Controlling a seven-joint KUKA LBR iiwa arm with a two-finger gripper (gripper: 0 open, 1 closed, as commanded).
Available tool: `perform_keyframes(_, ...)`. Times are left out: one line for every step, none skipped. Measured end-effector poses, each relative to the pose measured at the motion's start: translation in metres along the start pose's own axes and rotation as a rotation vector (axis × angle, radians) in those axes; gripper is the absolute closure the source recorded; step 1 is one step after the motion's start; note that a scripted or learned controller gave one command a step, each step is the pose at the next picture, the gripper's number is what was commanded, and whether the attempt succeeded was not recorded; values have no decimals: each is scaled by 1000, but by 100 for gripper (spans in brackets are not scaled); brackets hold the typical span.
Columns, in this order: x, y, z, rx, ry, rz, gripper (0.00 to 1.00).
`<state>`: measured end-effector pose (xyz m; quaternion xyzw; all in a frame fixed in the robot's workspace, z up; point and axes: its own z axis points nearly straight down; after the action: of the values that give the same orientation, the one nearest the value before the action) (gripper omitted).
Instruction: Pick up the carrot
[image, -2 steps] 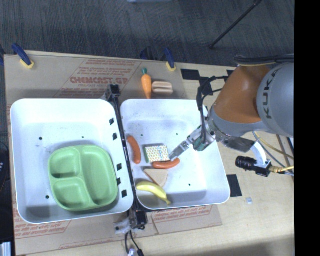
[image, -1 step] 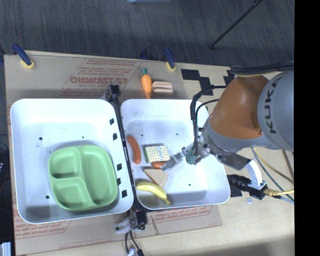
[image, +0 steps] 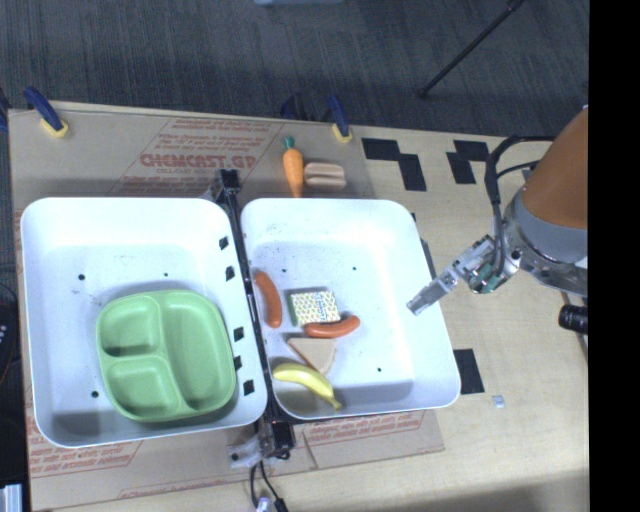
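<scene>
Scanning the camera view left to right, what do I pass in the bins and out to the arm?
Green divided plate → sausage → banana → gripper. The items clustered mid-bin overlap in order, so they are left out.

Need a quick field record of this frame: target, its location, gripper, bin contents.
target: carrot
target location: on the bench behind the right bin, beside a hot dog bun, outside both bins
gripper: over the right bin's right rim, far from the carrot
right bin contents: two sausages, patterned block, bread slice, banana
left bin contents: green divided plate
</scene>
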<state>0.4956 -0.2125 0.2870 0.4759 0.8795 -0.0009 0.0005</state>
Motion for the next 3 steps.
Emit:
perform_keyframes(131,79,75,2,5,221,0)
perform_keyframes(40,57,49,1,2,210,0)
perform_keyframes(54,128,128,3,5,295,0)
